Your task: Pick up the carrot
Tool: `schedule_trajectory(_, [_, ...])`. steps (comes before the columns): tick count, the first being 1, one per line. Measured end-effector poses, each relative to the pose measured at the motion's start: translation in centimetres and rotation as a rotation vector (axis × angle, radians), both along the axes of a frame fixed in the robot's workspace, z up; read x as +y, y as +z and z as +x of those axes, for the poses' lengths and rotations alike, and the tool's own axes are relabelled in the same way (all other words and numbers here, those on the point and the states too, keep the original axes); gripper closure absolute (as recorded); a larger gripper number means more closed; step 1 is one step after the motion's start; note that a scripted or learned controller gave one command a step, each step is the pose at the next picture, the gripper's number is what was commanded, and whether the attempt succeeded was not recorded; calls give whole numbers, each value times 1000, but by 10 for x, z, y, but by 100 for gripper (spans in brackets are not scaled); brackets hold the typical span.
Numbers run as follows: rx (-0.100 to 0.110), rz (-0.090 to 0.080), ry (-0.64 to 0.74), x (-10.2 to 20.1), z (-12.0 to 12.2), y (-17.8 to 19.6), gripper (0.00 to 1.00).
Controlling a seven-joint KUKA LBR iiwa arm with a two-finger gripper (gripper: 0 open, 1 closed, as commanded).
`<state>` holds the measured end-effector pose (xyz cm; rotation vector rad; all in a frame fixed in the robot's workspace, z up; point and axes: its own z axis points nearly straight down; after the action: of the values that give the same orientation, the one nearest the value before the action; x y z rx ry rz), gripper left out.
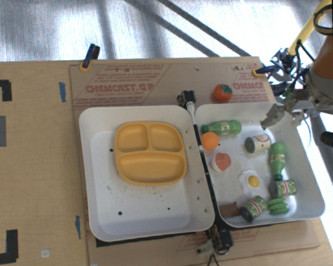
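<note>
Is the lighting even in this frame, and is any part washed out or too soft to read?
Camera view: uneven, with bright streaks across the metal floor behind the bench; strong glare at the right washes out the right bin rim; the gripper reads soft and slightly blurred; the yellow tray in the left bin is evenly lit and sharp.

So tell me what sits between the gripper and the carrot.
The gripper is at the right bin's far edge. The orange piece I take for the carrot lies by the divider. A green bottle lies on its side between them, close against it. Nothing covers it from above.
</note>
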<state>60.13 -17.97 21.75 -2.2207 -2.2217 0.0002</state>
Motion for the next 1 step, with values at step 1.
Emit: schedule_trajectory(1, [2, 0, -150, -9, -64, -92, 0])
